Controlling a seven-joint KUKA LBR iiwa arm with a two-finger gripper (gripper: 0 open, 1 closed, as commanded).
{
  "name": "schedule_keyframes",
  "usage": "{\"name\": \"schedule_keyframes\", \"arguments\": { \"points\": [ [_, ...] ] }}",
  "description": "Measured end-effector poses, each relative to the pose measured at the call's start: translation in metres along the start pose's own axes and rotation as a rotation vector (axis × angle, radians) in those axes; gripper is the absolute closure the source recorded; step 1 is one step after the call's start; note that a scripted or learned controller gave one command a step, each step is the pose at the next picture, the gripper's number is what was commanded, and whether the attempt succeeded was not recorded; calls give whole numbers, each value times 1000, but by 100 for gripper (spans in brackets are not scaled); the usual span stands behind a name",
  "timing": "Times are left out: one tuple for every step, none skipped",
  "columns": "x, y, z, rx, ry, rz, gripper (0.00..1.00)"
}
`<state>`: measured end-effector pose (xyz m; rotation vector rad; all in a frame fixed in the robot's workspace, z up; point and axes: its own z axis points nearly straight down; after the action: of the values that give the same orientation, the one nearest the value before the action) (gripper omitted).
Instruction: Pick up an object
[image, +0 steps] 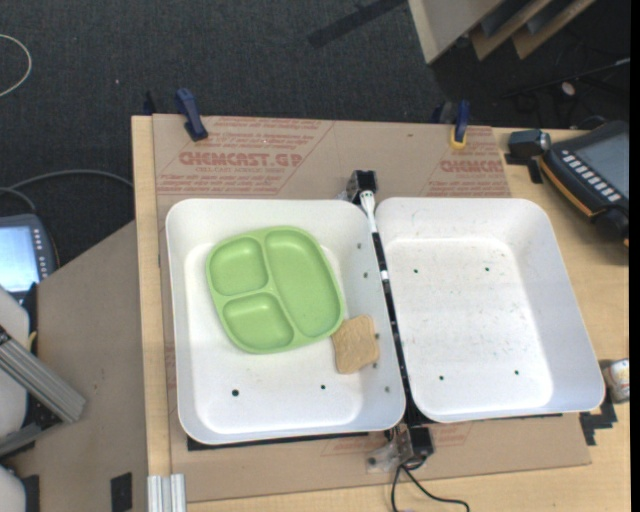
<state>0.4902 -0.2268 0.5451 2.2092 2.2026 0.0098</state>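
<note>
Brown bench board (300, 150), two white bins (200, 400) (560, 300) side by side

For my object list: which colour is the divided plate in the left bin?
Light green; the divided plate shows clearly in the camera view.

This is a robotics lab or test workshop, not a home. Two shallow white bins, the left bin (190, 330) and the right bin (560, 300), sit side by side on a brown board (300, 160) printed with a maker's name in red, and that board is held down at its far edge by a blue clamp (190, 113) on the left and a blue-and-yellow clamp (459, 123) on the right. Loose cables (420, 485) trail off the near edge. A handheld control pendant (590, 175) with buttons lies at the far right. Dark carpet (100, 60) covers the floor beyond, and an aluminium frame rail (40, 385) shows at the near left.
</note>
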Motion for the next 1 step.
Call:
{"name": "schedule_keyframes", "arguments": {
  "points": [
    [8, -15, 133, 33, 16, -2, 100]
  ]
}}
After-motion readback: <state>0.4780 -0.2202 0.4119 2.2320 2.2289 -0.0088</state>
